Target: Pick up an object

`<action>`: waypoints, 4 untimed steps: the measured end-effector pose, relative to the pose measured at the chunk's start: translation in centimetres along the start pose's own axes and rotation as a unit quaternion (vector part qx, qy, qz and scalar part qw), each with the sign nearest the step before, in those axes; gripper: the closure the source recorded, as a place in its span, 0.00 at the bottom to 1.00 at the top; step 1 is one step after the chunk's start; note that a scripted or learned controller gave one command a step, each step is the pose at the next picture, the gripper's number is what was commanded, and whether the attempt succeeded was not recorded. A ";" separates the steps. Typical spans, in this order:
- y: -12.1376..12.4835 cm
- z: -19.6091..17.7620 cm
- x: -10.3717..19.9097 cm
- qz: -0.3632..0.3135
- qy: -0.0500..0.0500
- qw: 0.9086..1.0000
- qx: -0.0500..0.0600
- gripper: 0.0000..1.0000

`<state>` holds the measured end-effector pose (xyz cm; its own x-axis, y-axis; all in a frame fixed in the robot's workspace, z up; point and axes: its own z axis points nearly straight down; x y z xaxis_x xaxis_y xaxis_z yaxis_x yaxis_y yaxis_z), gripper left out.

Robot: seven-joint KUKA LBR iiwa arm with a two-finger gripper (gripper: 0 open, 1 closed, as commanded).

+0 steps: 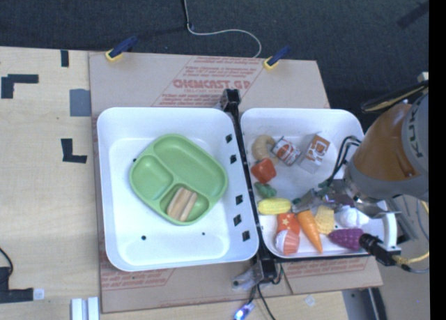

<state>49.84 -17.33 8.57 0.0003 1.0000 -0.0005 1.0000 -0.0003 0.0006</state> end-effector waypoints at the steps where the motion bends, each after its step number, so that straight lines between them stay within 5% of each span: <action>1: -1.3 -13.2 3.7 -0.003 0.000 1.000 -0.005 0.00; 2: -1.2 -28.7 8.9 -0.005 0.000 1.000 -0.008 0.00; 3: -1.4 -28.7 8.6 -0.002 0.000 1.000 0.001 1.00; 4: -1.4 -28.9 17.6 -0.005 0.001 1.000 0.001 1.00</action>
<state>48.39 0.24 37.44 -0.0106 0.9999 0.0021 0.9999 0.0106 -0.0014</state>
